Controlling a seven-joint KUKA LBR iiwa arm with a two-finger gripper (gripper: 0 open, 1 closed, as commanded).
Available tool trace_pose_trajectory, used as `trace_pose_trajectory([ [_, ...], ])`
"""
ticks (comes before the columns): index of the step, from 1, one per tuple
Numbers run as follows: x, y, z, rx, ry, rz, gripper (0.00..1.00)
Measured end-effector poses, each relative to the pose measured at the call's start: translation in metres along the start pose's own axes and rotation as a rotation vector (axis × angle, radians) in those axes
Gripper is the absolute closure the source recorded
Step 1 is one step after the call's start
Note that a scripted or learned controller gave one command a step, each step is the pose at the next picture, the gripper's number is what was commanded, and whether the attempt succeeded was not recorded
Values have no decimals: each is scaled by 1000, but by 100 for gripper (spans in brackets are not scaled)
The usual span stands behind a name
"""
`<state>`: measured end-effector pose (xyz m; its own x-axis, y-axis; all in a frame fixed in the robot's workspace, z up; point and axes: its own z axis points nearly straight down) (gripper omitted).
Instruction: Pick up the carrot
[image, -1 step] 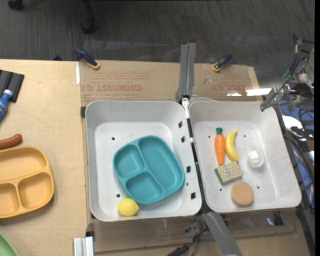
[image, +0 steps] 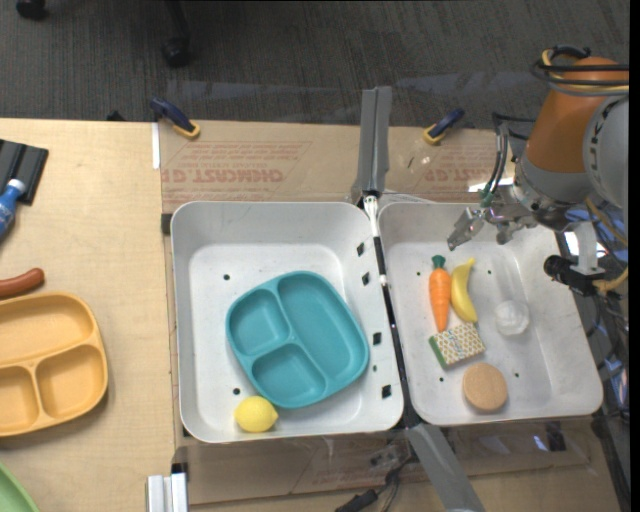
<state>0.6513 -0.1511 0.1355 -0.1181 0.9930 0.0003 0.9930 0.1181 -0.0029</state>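
The orange tapered carrot (image: 439, 293) lies touching the yellow banana (image: 462, 290). The two-finger gripper (image: 478, 226) hangs above, just beyond the carrot's green top. Its finger state cannot be told.

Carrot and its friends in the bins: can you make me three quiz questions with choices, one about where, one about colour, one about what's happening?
1. Where is the carrot?
A. In the right bin
B. On the teal plate
C. On the bench

2. What colour is the lemon?
A. Red
B. Yellow
C. Blue

3. Is the carrot held by the gripper?
A. Yes, lifted up
B. No, it lies on the bin floor
C. Yes, over the plate

Answers: 1 A, it lies in the right bin beside the banana. 2 B, it is bright yellow by the plate. 3 B, the gripper is above it, apart from it.
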Motion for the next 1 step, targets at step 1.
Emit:
trace_pose_trajectory([
  [1, 49, -11, 44, -1, -1, -10, 0],
])
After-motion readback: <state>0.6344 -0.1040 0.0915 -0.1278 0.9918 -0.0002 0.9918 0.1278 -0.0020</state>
